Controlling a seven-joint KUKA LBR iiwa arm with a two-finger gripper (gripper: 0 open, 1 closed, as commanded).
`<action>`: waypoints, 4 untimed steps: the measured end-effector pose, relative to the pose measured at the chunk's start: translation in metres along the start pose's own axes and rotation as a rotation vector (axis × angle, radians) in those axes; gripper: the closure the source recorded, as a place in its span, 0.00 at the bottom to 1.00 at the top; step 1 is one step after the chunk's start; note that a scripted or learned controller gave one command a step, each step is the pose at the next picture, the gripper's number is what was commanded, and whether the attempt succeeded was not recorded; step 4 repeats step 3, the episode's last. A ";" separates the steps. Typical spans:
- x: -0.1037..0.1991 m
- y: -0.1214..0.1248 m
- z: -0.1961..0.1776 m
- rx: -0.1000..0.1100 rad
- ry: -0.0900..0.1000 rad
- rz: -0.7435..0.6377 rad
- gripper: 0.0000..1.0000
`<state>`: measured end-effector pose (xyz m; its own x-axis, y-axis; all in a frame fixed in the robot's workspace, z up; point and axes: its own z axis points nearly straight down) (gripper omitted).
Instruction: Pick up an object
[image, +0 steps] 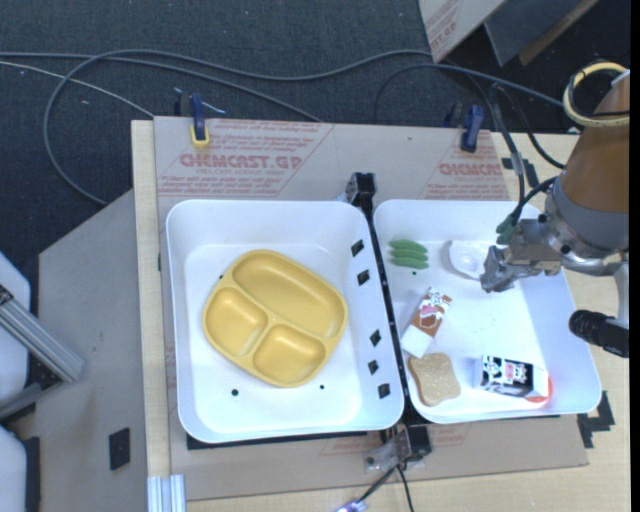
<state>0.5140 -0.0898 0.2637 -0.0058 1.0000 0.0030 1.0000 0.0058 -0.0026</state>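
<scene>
The right bin (575, 320) holds a green pea pod (408, 253), a small brown and white bottle (430, 313), a slice of toast (434, 378), a black and white carton (510, 376) and a white piece (463, 258). My gripper (498, 276) hangs over the upper right part of this bin, just right of the white piece. Nothing shows between its tips.
The left bin (190, 300) holds a yellow divided plate (275, 316). A black divider with clips (372, 300) runs between the bins. Blue clamps (198, 116) sit on the cardboard at the back. Cables cross the dark floor behind.
</scene>
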 end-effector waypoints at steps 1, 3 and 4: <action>0.041 0.012 0.007 0.000 -0.001 0.001 1.00; 0.152 0.046 0.021 -0.003 -0.001 -0.001 1.00; 0.152 0.046 0.021 -0.003 -0.001 -0.001 1.00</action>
